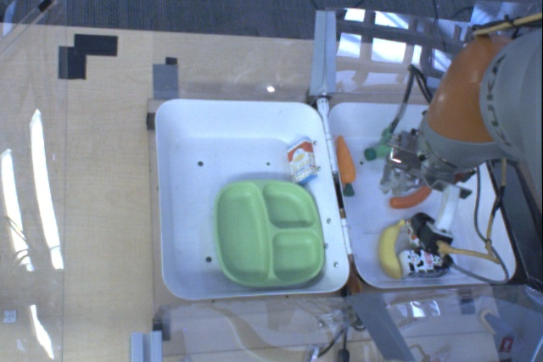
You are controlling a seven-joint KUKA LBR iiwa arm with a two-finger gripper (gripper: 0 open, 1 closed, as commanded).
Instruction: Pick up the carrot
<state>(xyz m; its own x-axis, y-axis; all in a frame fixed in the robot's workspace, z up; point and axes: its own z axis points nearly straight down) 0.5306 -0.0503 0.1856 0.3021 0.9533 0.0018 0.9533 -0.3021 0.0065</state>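
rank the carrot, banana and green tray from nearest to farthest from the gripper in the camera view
Measured from the gripper in the right bin:
1. Carrot, to its left along the right bin's left wall.
2. Banana, below it at the right bin's near edge; somewhat farther than the carrot.
3. Green tray, in the left bin, clearly farthest.

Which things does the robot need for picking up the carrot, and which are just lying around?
Needed:
carrot, lying by the left wall of the right bin
gripper, hanging over the right bin

Just lying around:
banana
red pepper
black and white toy
green tray in the left bin
small carton
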